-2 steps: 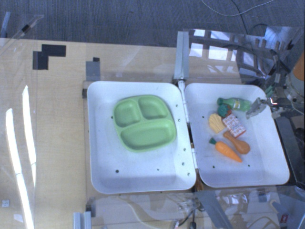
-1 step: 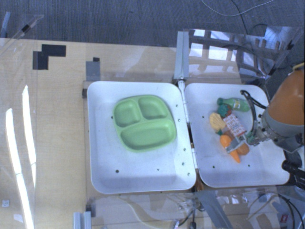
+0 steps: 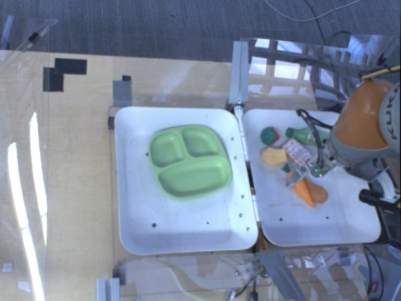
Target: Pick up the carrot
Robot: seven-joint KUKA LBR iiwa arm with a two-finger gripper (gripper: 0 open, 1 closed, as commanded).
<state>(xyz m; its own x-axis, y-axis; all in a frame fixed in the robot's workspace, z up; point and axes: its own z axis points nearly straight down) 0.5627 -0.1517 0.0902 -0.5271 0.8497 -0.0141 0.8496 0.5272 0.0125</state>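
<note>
The orange carrot [image 3: 305, 192] lies in the right bin [image 3: 319, 227], near its middle, pointing toward the lower right. My gripper [image 3: 297, 176] hangs just above the carrot's upper left end, reaching in from the right under the orange wrist band [image 3: 366, 115]. Its fingertips sit close to the carrot, and whether they touch it is unclear. A brownish round piece [image 3: 319, 195] lies against the carrot's right side.
The right bin also holds a yellow piece [image 3: 274, 157], a dark green round item [image 3: 269, 134], a green item [image 3: 301, 133] and a patterned packet [image 3: 299, 153]. A green divided plate [image 3: 189, 160] sits in the left bin [image 3: 182, 231]. A metal frame stands behind the bins.
</note>
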